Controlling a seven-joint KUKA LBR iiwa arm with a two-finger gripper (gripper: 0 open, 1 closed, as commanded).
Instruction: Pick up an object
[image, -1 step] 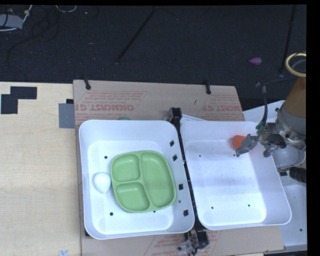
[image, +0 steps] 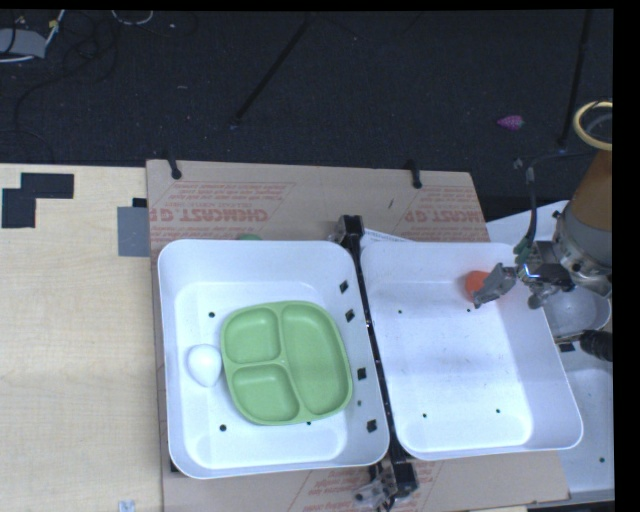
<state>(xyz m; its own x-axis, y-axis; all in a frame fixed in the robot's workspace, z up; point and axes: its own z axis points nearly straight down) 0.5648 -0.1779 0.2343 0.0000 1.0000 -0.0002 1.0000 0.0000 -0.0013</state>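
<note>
Seen from the fixed overhead camera, the grey KUKA arm (image: 590, 215), its orange band showing above the wrist, reaches in over the far right rim of the right bin (image: 470, 430), one of two shallow, glossy white plastic bins with rounded corners that sit side by side on a sheet of printed brown cardboard (image: 300, 205). The metal two-finger gripper (image: 512, 280) hangs at that bin's upper right, its fingers spread apart, with nothing seen between them. Just beside the gripper's left finger, touching or nearly touching its tip, lies one small, rounded orange object (image: 476, 283) on the bin floor; its exact kind cannot be made out. Well to the gripper's left, the left bin (image: 200, 270) holds one pale green plastic plate (image: 286, 361), a smooth rounded-square tray divided into three compartments, and one small white egg-shaped object (image: 204, 363) resting against the plate's side farthest from the gripper. A black clamp strip (image: 366, 340) runs between the two bins.
</note>
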